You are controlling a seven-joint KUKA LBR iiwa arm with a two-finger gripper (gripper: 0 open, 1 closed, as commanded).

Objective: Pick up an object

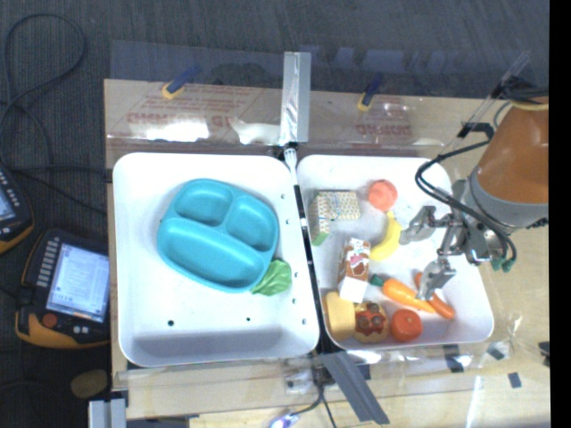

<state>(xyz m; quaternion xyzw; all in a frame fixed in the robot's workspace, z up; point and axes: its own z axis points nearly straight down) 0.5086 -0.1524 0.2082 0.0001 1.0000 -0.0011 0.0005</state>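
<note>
The right bin point(473, 324) holds several toy foods: an orange carrot point(406, 292), a red tomato point(406, 325), a yellow banana point(388, 236), a pink-orange ball point(382, 194), a small carton point(354, 264), a silvery block point(336, 206) and a yellow wedge point(338, 312). My gripper point(426, 251) hangs over the right half of this bin, open, with bare bin floor between its fingers. One fingertip point(416, 226) is just right of the banana. The other fingertip point(435, 278) sits right by the carrot's thick end; I cannot tell if it touches.
The left bin point(134, 328) contains a blue divided plate point(219, 232) and a green leaf point(274, 277) beside the centre wall. Black cables point(437, 185) loop off the wrist above the right bin. A handheld pendant point(62, 283) lies left of the bench.
</note>
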